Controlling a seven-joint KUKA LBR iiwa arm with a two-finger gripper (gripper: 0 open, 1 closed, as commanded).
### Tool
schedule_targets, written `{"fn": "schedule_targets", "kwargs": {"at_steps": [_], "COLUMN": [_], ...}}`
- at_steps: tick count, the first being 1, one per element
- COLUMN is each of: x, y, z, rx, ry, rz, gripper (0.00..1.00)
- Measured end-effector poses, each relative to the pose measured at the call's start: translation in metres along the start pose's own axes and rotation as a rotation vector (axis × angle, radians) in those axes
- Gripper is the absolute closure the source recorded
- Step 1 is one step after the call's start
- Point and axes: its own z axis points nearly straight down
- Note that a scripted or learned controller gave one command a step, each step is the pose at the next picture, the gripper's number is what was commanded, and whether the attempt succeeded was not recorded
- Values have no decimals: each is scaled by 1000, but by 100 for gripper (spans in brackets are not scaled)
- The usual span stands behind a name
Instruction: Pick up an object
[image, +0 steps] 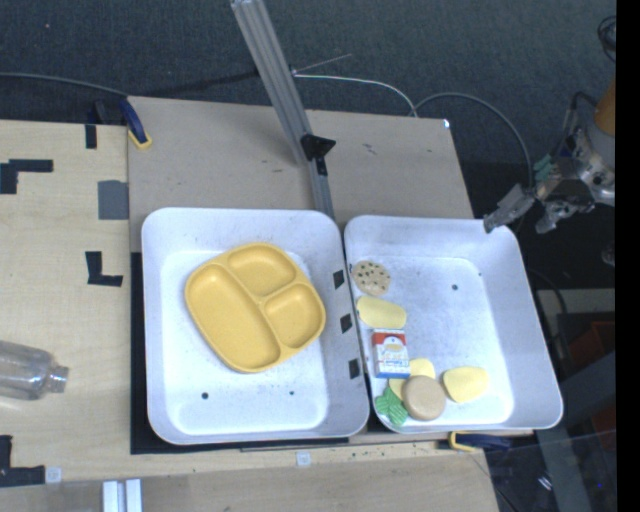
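The right bin holds small toy foods along its left and front sides. There is a chocolate-chip cookie, a yellow block, and a red and white carton. A tan round piece lies on a green leaf piece, with a yellow lump beside them. My gripper hovers beyond the bin's far right corner, outside the rim. Its fingers are spread open with nothing between them, well away from every object.
The left bin holds a yellow divided plate. A slanted metal pole ends at the bins' shared far edge. On the wooden bench at the left lies a clear plastic bottle.
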Motion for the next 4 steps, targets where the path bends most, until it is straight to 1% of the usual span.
{"fn": "schedule_targets", "kwargs": {"at_steps": [1, 2, 3, 4], "x": [0, 1, 1, 5], "y": [-11, -55, -52, -22], "z": [-22, 140, 135, 121], "rx": [6, 18, 9, 6], "ry": [2, 5, 3, 3], "rz": [3, 5, 3, 0], "gripper": [0, 0, 0, 0]}}
